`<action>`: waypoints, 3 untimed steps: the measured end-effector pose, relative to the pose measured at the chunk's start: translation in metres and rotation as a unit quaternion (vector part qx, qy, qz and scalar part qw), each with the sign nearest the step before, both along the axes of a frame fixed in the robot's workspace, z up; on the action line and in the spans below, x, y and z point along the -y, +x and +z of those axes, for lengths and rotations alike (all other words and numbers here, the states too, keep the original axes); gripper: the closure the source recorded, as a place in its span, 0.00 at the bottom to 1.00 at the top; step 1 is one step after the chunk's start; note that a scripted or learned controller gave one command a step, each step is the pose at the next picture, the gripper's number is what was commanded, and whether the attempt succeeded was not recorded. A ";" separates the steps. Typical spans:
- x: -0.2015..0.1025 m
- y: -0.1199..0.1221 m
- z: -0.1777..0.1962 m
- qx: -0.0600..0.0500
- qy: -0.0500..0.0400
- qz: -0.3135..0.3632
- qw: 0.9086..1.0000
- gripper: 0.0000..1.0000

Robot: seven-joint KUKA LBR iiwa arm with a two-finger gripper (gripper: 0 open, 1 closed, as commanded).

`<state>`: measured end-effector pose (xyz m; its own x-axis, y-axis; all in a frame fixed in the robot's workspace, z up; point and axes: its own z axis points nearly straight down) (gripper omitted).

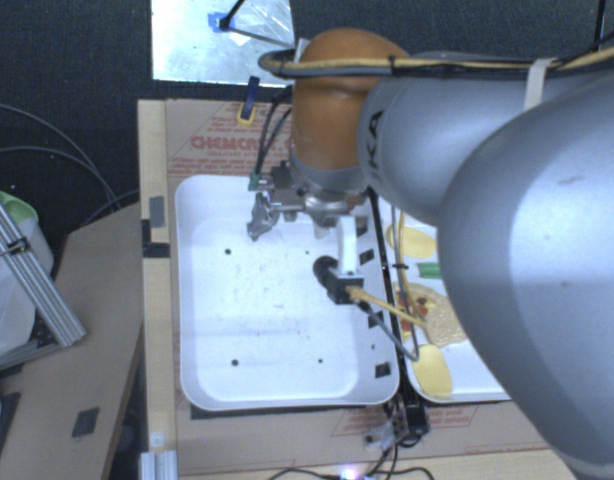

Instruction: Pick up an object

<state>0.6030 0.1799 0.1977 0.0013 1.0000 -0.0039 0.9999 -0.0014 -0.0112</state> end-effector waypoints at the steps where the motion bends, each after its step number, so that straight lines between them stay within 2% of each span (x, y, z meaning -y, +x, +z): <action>1: -0.027 -0.059 0.104 0.008 0.004 0.004 1.000 0.00; 2: -0.024 -0.057 0.109 0.007 0.003 0.003 1.000 1.00; 3: -0.024 -0.056 0.120 0.008 0.004 0.005 1.000 1.00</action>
